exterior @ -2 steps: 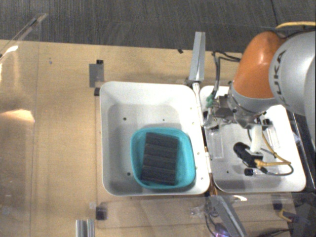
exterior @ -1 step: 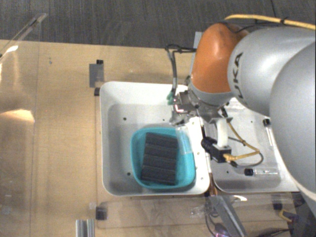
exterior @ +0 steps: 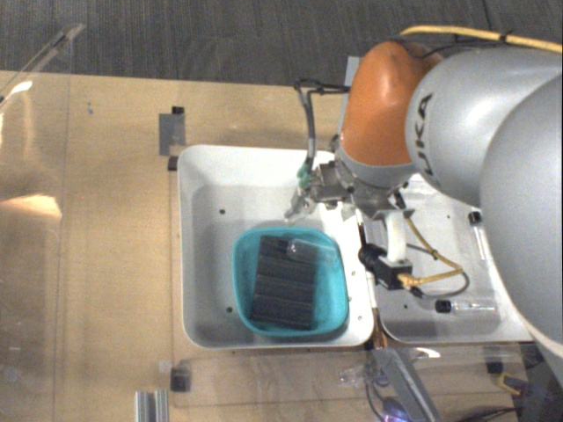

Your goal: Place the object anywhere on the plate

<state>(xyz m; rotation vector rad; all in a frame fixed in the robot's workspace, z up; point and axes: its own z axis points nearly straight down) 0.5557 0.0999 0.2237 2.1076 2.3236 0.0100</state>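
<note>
The black ribbed block (exterior: 283, 281) lies flat inside the teal plate (exterior: 239, 271), well within its rim. The plate sits in the near part of the left bin (exterior: 202, 236). By that lie, the placing looks done.

The gripper (exterior: 299, 202) hangs just beyond the plate's far edge and above it, apart from the block. Nothing shows between the jaws. Whether they are apart or together I cannot tell, because the wrist and the orange band cover most of them from this angle.

The danger from here is the gripper's nearness to the rim. A low sweep towards the near side could catch the far edge, then tip or shove the plate and slide the block off into the bin. A straight descent might press on the block's upper end, where a small glossy patch shows, possibly a label or a clip. A lift straight up before any sideways travel seems the safer course.

As for writing, the grey shell of the arm (exterior: 493, 148) bears dark letters that read "KUKA", the first partly cut off. I can read nothing on the block, the plate, the right bin (exterior: 431, 323) or the table (exterior: 88, 236).
</note>
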